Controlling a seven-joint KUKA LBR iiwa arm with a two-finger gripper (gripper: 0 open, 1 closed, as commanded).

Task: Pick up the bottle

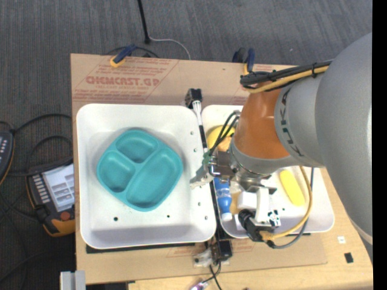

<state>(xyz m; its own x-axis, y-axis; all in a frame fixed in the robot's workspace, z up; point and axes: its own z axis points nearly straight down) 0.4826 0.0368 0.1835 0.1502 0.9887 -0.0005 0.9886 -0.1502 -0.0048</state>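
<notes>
Evidently short of room, the bottle (224, 199) lies lengthwise in the right bin (314, 222), right of the teal plate (140, 169) and level with its near edge, pressed along the wall shared with the left bin (91, 222). That wall, I judge, is why the gripper (234, 183) hangs so tight to it, right of the plate's middle and just over the bottle's far end: only a close descent could straddle the bottle. Whether the gripper is open, closed or has hold of anything cannot be told, since the arm (266, 132) covers it. Farther right of the plate lies a yellow thing (293, 187). Beyond the plate's far right corner, a black-headed tool (195, 98) rests on the rim.
</notes>
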